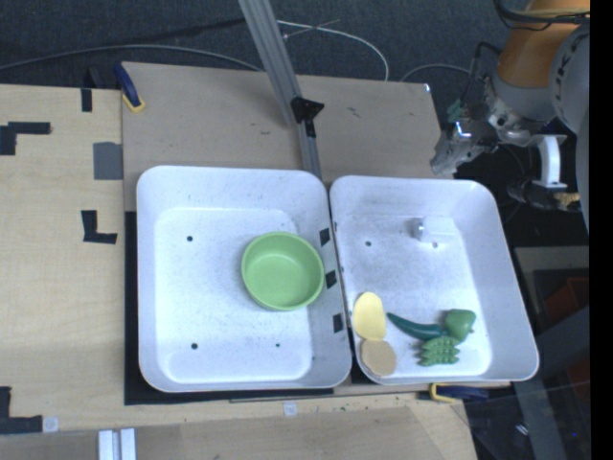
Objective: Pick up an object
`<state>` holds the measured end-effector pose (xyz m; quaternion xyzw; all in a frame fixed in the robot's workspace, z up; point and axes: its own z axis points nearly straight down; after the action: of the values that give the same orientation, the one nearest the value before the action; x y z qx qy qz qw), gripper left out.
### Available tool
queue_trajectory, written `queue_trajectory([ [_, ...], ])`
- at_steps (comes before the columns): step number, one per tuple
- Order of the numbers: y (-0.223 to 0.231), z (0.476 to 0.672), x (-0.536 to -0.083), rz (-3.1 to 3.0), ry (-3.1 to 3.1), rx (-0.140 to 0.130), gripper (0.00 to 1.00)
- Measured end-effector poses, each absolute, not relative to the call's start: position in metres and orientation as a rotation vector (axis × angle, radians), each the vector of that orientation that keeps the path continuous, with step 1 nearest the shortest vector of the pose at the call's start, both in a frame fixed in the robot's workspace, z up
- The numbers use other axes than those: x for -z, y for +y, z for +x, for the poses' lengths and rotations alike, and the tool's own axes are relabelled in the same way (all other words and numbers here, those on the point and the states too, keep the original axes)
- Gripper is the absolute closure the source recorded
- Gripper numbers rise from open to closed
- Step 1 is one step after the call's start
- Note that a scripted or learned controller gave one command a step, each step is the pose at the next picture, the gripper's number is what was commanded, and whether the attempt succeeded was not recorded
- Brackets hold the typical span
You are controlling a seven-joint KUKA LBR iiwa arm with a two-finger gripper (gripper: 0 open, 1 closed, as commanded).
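A green bowl (283, 270) sits in the left bin (163, 195), toward its right side. The right bin (479, 209) holds a cluster near its front edge: a pale yellow piece (369, 315), a tan round piece (379, 356), a dark green pepper-like piece (431, 326) and a small green ridged piece (440, 352). A small grey object (417, 227) lies near the back of the right bin. My gripper (448, 157) hangs above the back rim of the right bin, well apart from every object, with nothing visibly held.
A grey metal pole (278, 65) slants across the bench behind the bins, ending at a black clamp (306, 109). Cables run over the dark floor at the back. The arm's orange band (541, 27) is at the upper right.
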<state>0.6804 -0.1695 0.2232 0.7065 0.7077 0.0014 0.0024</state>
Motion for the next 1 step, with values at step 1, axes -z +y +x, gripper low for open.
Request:
queue_trajectory([
  [1,-0.1106,0.6677,-0.2329,2.215,2.23,-0.002,1.0],
])
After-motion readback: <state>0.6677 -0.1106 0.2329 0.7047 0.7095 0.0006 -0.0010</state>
